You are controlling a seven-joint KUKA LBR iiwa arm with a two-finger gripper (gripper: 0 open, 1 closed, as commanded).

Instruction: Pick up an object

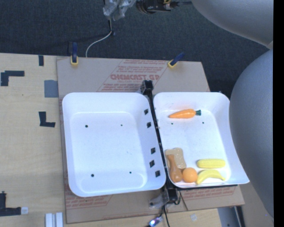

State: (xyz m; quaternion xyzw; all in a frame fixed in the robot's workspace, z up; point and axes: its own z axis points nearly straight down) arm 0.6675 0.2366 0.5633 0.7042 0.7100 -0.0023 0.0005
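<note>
Four candidates sit in the right-hand shallow white plastic bin (224, 133), the orange toy carrot (182, 114) lying alone and so easiest to take, while the metal pincer (114, 9) hangs high above the worktop, its state impossible to tell.

Grey arm (259, 111) bulks along the right — raised high.
</note>
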